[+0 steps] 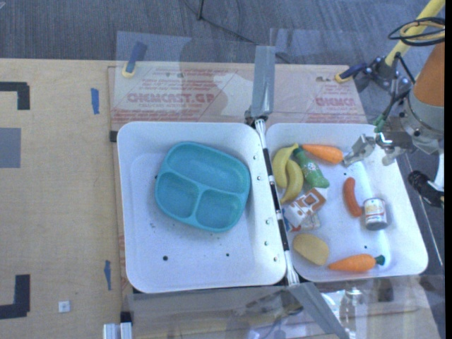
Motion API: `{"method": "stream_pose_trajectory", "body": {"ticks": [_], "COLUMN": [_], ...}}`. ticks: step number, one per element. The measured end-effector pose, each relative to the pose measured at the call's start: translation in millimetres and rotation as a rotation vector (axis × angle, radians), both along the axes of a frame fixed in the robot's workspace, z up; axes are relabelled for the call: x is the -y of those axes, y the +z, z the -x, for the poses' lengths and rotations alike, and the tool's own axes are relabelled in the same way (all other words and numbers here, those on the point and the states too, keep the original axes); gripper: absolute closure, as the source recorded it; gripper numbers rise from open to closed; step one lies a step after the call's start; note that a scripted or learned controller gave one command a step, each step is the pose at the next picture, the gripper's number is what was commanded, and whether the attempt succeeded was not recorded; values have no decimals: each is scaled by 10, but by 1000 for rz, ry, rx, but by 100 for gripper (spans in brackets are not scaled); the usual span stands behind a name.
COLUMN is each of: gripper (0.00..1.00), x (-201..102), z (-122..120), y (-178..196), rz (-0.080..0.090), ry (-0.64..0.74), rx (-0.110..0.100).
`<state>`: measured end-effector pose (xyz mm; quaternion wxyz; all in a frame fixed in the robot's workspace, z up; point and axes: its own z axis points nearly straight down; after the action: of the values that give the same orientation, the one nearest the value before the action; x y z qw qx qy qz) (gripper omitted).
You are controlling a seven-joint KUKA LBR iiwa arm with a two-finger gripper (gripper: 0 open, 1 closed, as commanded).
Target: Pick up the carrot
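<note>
the hand (372, 147), fingers spread and holding nothing, hovers beside the carrot (323, 152) lying at the far edge of the right bin (417, 242); a light, stiff, probably slick toy, best pinched across its thick middle.

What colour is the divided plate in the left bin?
Teal blue, the divided plate shows plainly in the camera view.

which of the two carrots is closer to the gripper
The carrot at the right bin's far edge, beside the gripper. The other carrot lies at the near edge, past the can.
</note>
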<state>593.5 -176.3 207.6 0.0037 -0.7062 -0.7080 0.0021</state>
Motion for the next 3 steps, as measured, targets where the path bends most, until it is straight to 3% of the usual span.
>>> {"method": "stream_pose_trajectory", "body": {"ticks": [1,2,3], "gripper": [0,0,0], "x": [199,-108,-176], "z": [508,-90,-679], "y": [-488,-1187,-1205], "rz": [-1,1,1], "ry": [67,276,329], "rx": [1,6,-19]}}
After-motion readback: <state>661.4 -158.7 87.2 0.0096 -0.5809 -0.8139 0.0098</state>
